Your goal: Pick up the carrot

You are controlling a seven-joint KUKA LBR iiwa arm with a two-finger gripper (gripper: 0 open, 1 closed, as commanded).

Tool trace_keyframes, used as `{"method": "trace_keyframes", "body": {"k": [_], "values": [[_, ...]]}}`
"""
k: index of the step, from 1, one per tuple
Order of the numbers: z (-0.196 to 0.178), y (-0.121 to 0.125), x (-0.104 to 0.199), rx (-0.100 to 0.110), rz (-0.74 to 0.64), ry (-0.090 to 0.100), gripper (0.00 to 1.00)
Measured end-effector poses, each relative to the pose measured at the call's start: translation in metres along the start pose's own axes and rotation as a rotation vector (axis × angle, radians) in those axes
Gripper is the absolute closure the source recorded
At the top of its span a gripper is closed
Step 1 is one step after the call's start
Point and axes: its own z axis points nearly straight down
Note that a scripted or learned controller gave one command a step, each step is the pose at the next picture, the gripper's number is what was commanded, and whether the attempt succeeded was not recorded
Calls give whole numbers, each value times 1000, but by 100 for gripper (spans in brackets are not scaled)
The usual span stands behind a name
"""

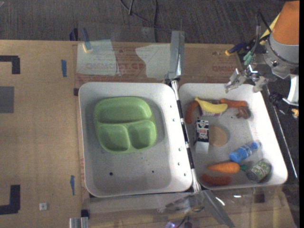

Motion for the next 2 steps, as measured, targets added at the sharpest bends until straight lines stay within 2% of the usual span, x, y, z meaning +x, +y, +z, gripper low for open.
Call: {"method": "trace_keyframes", "body": {"k": [1,2], "values": [[29,43,2,-5,-275,-2,0],[96,-1,4,-2,-544,1,0]]}}
